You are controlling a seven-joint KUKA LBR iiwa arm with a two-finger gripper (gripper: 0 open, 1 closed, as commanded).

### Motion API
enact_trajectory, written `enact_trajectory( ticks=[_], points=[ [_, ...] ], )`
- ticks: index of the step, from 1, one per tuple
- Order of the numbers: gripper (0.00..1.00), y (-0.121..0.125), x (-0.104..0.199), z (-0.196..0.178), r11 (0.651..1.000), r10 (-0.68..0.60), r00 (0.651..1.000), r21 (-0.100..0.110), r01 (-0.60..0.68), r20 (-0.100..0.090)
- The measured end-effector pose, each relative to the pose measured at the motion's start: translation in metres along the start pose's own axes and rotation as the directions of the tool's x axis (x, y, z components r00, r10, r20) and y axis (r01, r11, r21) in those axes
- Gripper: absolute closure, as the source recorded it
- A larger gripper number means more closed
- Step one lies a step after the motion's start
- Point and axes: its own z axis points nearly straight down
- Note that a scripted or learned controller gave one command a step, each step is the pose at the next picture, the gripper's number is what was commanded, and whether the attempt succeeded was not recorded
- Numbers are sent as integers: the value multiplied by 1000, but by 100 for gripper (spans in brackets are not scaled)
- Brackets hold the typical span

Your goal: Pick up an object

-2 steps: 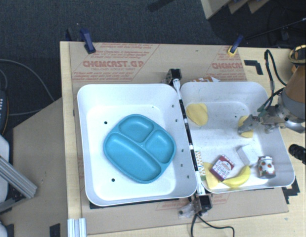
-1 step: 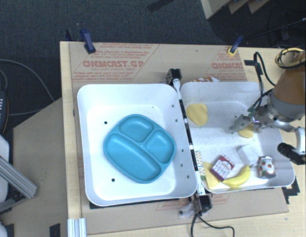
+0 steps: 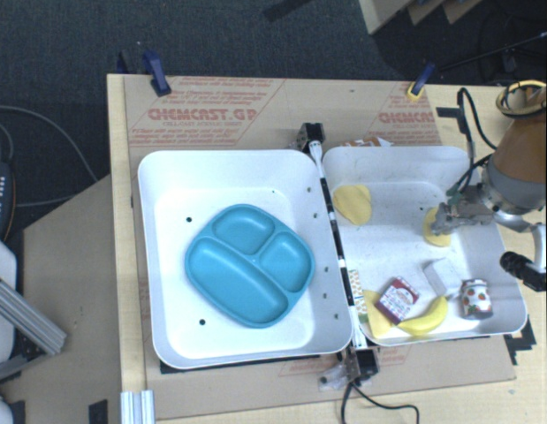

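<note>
The gripper point(image 3: 450, 212) sits low in the right bin point(image 3: 388, 162), close to that bin's far right wall, and I cannot tell how its jaws stand, since the wrist hides them from above. Directly under and just left of the jaws lies a small yellow piece point(image 3: 435, 230), touching or nearly touching the tool. That looks like the thing being tried for, so the step in hand seems to be the descent or the closing onto it; nothing is visibly lifted yet.

The next move calls for a firm close, then a straight rise, because the wall stands just beside the jaws on the right and leaves little room for sideways drift. Left of the jaws the floor is open as far as a pale yellow disc point(image 3: 353, 204). Toward the camera from the jaws lie a red packet point(image 3: 398, 299), a banana point(image 3: 425, 317) and a small speckled piece point(image 3: 474, 299), well apart from the jaws. The left bin point(image 3: 167, 184) holds a blue tray point(image 3: 247, 264).
</note>
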Motion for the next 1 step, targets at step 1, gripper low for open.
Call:
enact_trajectory(
  ticks=[1],
  points=[
    [0, 0, 0, 0, 1000, 0, 1000, 0, 0, 0]
  ],
)
